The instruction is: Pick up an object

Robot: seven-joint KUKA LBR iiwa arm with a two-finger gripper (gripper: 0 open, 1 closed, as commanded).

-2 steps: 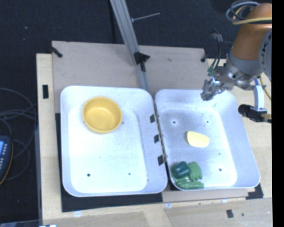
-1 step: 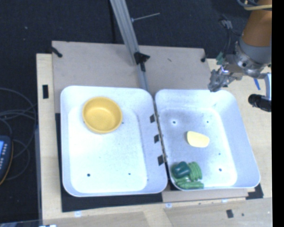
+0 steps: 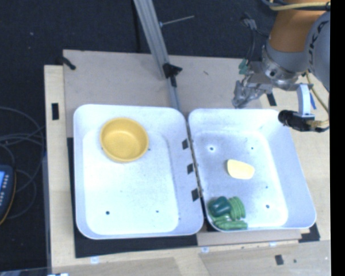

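The gripper (image 3: 241, 98) hangs above the right bin's (image 3: 287, 154) far rim. That bin holds a pale yellow piece (image 3: 240, 169) and green objects (image 3: 227, 210); the left bin (image 3: 132, 211) holds a yellow bowl (image 3: 124, 139).

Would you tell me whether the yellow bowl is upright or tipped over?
Upright: the yellow bowl sits in the left bin with its round opening facing up, its inside visible.

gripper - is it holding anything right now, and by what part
Nothing is held. The gripper hangs above the far rim of the right bin, nothing between its fingers; the yellow piece lies in the bin.
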